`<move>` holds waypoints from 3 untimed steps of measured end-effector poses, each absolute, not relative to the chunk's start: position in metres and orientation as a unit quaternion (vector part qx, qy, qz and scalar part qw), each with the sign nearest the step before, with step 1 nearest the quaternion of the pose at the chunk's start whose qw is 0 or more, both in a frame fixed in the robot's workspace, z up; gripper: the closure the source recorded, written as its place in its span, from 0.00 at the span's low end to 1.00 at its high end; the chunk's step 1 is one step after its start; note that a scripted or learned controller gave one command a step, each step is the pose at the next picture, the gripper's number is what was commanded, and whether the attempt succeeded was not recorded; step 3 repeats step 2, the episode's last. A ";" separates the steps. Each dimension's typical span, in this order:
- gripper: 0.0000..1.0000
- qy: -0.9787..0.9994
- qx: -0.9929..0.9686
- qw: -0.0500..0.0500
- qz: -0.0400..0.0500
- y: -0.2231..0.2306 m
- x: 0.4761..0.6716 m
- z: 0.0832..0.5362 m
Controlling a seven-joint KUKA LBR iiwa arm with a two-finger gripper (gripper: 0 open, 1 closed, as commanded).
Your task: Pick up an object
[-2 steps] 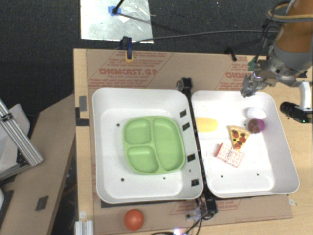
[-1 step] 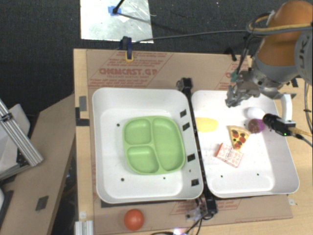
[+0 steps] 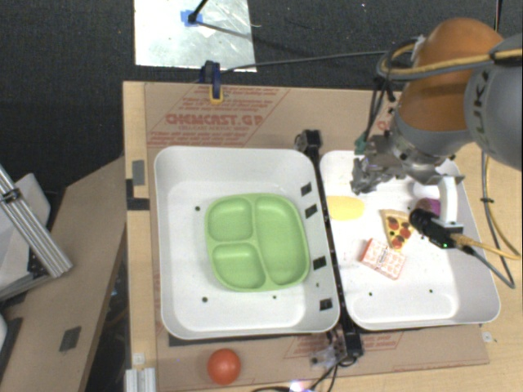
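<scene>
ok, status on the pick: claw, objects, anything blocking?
Claw low over right bin's far-left corner, nothing seen in it. Yellow piece just below it; pizza slice, red-white packet nearby. Nothing blocking.

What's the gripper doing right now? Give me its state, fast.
Gripper: over the right bin, above the yellow object. Nothing seen in its grasp; open or shut cannot be told.
</scene>
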State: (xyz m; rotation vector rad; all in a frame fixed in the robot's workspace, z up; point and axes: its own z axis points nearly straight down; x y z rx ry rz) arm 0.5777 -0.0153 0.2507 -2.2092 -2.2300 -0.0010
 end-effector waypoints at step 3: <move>1.00 -0.710 -0.704 0.001 0.000 0.102 0.550 0.228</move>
